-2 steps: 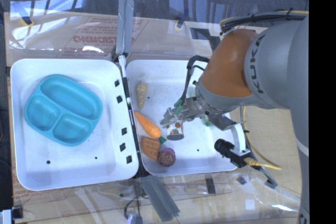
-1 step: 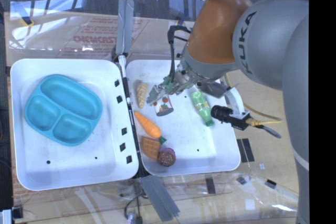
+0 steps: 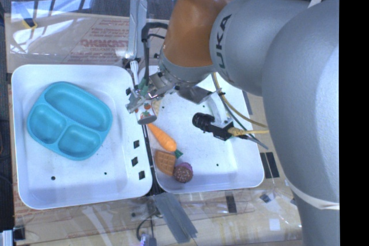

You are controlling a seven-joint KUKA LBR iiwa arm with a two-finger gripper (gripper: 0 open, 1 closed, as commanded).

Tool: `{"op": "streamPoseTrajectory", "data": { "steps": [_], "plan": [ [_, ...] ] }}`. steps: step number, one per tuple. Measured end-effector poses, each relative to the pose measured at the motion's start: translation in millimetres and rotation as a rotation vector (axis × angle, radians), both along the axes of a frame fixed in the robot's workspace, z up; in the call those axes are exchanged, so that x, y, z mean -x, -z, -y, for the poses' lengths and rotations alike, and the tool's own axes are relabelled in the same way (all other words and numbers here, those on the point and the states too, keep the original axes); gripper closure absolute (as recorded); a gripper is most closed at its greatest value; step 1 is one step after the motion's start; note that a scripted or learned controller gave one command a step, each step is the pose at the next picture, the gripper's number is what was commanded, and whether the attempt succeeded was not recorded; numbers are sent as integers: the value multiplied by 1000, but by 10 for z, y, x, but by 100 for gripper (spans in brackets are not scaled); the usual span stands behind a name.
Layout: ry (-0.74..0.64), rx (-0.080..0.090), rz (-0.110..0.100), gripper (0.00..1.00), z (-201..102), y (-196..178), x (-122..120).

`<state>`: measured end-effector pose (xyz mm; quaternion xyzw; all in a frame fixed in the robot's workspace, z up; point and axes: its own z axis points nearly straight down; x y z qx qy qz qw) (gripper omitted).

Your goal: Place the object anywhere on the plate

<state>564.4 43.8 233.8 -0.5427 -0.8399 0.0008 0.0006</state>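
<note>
Camera view — two white bins on the bench, arm reaching in from the right.
Right bin holds a toy carrot near its left wall, long axis on a diagonal — narrow orange tip toward upper left, green end toward lower right. Just below it lie a waffle-like piece and a dark red round piece, touching each other. Hand sits low just above the carrot's tip; whether it is spread or pressed together cannot be told. Blue divided plate rests in the left bin.
</note>
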Motion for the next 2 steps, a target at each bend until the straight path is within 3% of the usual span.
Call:
{"op": "streamPoseTrajectory", "data": {
  "steps": [1,2],
  "plan": [
    [-83,0,-1,100,-801,290,-365],
    [-83,0,0,0,-800,286,-366]
  ]
}}
